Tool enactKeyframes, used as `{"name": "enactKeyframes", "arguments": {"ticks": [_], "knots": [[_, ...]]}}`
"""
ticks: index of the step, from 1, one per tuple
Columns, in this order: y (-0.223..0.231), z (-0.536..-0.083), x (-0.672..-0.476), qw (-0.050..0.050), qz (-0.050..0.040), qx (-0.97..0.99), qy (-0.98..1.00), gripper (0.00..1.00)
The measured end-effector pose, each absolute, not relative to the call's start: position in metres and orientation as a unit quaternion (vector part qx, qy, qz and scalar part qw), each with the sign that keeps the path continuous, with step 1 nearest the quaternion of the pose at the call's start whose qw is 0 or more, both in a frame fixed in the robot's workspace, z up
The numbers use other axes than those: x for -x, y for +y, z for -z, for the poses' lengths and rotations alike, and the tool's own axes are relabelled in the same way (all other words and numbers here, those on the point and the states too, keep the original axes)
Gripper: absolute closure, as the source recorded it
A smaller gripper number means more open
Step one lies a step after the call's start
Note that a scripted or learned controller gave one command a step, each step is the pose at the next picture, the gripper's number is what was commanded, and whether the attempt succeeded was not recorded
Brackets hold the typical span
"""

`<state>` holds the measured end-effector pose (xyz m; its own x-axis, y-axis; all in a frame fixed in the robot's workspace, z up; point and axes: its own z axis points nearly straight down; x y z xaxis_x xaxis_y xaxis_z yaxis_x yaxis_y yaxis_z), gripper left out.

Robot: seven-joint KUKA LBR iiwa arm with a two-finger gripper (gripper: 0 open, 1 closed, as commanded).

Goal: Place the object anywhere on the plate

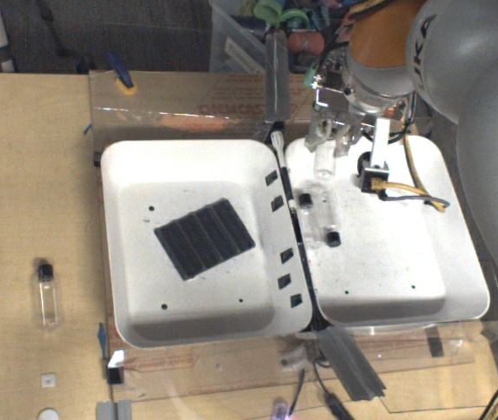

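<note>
Camera view from above the bench: the grey arm (459,51), with its orange band, reaches in from the right and hangs its gripper (329,143) over the far left corner of the right bin (424,278). Just below the gripper, on the bin floor close to the divider between the two bins, lie what look like small clear vials with black caps (319,221), pale and see-through against the white plastic; their outlines are faint, so their exact number is hard to tell. They sit near the gripper, nearer the camera, and nothing can be seen between its fingers; whether those fingers are spread or closed cannot be told at this angle. A dark, ribbed, rectangular plate (205,237) lies tilted in the middle of the left bin (135,304), well apart from the vials. Another clear vial (47,294) lies on the wooden bench (21,164) left of both bins.
</note>
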<state>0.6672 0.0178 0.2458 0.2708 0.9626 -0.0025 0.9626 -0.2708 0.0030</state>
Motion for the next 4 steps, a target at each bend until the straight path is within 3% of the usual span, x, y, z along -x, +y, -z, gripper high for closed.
{"name": "enactKeyframes", "arguments": {"ticks": [1,2,3,4], "knots": [[0.032,-0.27,-0.667,0.001,-0.0004,-0.812,0.584,1.0],[0.078,-0.338,-0.666,0.0,0.0001,-0.895,0.447,1.0],[0.172,-0.425,-0.654,0.0,0.0001,-0.905,0.425,1.0],[0.176,-0.434,-0.654,0.0,0.0,-0.904,0.428,1.0]]}}
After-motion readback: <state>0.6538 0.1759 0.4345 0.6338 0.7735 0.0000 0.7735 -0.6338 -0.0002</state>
